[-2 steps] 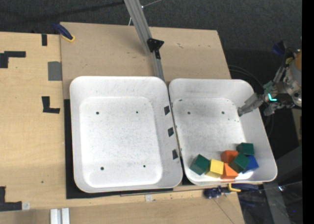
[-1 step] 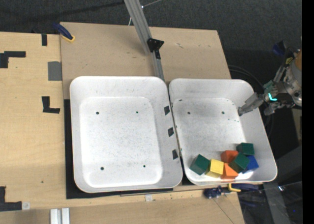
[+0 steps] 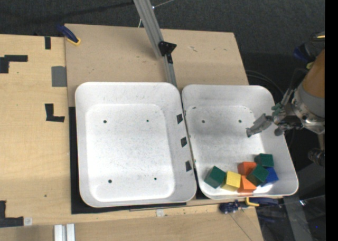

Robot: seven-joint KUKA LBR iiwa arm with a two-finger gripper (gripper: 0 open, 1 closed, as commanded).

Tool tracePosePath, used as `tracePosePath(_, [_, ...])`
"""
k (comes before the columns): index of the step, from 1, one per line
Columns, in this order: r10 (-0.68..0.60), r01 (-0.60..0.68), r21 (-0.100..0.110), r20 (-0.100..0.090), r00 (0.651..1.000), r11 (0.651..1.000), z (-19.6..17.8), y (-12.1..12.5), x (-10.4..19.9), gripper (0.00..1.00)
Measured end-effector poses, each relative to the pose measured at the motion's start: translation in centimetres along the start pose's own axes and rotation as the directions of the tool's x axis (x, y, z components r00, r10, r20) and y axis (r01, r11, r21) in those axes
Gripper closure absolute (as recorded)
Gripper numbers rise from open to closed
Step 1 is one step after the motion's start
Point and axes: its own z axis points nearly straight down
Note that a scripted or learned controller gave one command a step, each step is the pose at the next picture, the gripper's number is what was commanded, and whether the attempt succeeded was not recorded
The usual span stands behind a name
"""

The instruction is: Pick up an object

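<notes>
Reaching in from the right, the arm holds its gripper over the right bin, near that bin's right wall and above bare white floor. The view is too small and blurred to tell how the gripper is set, and nothing shows in its grasp.

The blocks sit together in the right bin's near right corner, well apart from the gripper. A dark green block lies furthest left, with a yellow block touching it. Next come an orange block and a red-orange block. Two more green blocks and a blue block crowd the right end of the heap.

The left bin lies just beside the right one, their rims touching. A grey metal bar slants down from the top toward the seam between them.
</notes>
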Motion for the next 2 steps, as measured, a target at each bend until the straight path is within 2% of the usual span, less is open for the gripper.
tracePosePath(2, [-0.001,0.001,0.0,-0.001,1.0,1.0,11.0,-1.1,1.4,0.0])
